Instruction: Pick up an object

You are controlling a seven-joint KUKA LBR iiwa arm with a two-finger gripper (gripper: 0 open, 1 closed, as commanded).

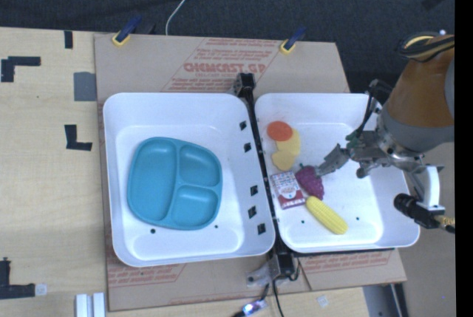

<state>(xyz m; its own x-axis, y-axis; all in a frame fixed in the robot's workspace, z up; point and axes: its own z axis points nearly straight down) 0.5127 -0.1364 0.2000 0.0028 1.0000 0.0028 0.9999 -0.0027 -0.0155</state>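
The gripper (pixel 330 160) nears the purple grapes (pixel 310 180); whether it is wide or narrow cannot be told.

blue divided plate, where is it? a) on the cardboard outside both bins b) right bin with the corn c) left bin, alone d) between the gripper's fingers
c: the blue divided plate lies flat in the left bin, while the corn and the other small items sit in the right bin.
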